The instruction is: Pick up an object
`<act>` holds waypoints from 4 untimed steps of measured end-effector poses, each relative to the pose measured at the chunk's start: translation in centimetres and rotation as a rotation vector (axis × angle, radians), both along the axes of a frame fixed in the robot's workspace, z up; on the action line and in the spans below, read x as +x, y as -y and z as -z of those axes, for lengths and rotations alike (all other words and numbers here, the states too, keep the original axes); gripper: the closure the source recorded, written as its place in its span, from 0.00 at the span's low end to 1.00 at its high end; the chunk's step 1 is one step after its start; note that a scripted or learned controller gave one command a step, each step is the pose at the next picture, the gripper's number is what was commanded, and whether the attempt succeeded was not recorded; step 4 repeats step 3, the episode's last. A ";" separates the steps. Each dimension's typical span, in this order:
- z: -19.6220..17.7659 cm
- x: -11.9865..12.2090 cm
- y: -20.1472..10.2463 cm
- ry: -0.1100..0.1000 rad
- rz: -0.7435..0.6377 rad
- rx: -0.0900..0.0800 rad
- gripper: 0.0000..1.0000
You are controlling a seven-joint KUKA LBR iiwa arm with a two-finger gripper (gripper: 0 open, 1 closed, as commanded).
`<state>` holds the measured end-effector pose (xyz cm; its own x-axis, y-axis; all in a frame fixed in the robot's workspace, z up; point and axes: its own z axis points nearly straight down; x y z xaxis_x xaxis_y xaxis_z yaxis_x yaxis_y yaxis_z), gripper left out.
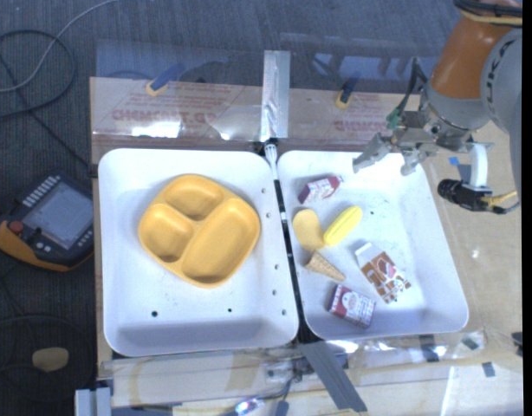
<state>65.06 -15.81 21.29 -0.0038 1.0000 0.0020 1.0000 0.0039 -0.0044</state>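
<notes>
A worktop carries two white bins. The left bin (119, 319) holds a yellow divided plate (199, 229). The right bin (439, 258) holds small items, including a yellow corn cob (342, 224) near its middle. The end effector (390, 156) hovers empty above the far edge, fingers spread apart. It should centre over the cob before descending.

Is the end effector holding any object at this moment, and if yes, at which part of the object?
Nothing is held. The end effector is open above the far edge of the right bin, with no object between its fingers.
</notes>
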 end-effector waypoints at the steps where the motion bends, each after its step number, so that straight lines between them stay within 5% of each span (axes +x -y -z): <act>1: 12.1 -3.4 -1.0 0.002 -0.206 0.001 0.00; 2: 11.3 -3.3 -1.0 0.003 -0.204 0.004 1.00; 3: -1.8 -2.1 -4.9 0.001 0.017 -0.005 1.00; 4: -1.8 -2.1 -4.9 0.001 0.017 -0.005 1.00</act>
